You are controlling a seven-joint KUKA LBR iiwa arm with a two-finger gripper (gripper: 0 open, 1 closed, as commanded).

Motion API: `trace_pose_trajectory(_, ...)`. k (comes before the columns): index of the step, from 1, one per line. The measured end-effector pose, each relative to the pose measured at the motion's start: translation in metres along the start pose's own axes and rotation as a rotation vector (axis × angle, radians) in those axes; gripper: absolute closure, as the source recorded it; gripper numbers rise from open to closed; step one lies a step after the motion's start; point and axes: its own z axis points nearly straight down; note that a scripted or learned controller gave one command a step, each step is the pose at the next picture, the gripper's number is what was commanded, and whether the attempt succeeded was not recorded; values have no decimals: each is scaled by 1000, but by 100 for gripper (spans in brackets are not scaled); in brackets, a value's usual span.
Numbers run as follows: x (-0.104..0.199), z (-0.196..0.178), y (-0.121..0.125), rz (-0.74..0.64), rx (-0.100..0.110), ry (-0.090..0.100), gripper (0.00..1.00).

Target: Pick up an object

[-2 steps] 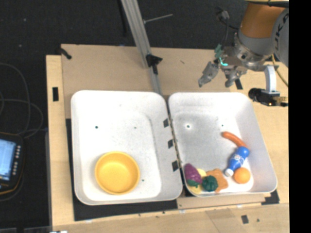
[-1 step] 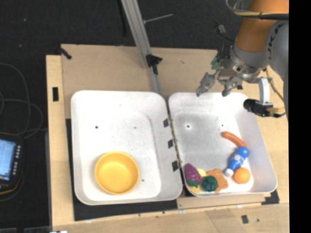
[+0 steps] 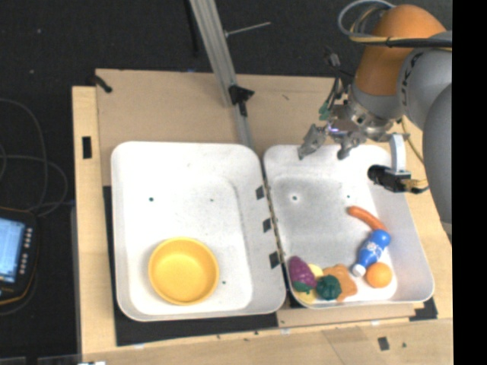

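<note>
From the fixed camera above the counter (image 3: 91, 204), the grey arm with its orange band (image 3: 396, 44) reaches in from the right and hangs over the far rim of the right-hand shallow white bin (image 3: 319, 204). Its gripper (image 3: 329, 144) has both fingers spread apart with nothing between them. The small things lie well below the gripper, along the near edge of that bin: a long orange carrot-shaped piece (image 3: 367, 217), below it a blue and white bottle (image 3: 373, 251), an orange ball (image 3: 378, 275) touching the bottle, then a tan piece (image 3: 344, 278), a dark green lump (image 3: 329, 287) and a purple eggplant-shaped toy (image 3: 300, 272). Far down to the gripper's left, a round yellow plastic bowl (image 3: 183, 270) sits in the left white bin (image 3: 183, 173).
</note>
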Motion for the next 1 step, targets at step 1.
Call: trace_pose_trajectory(1,8,57,-3,-1,2,1,0)
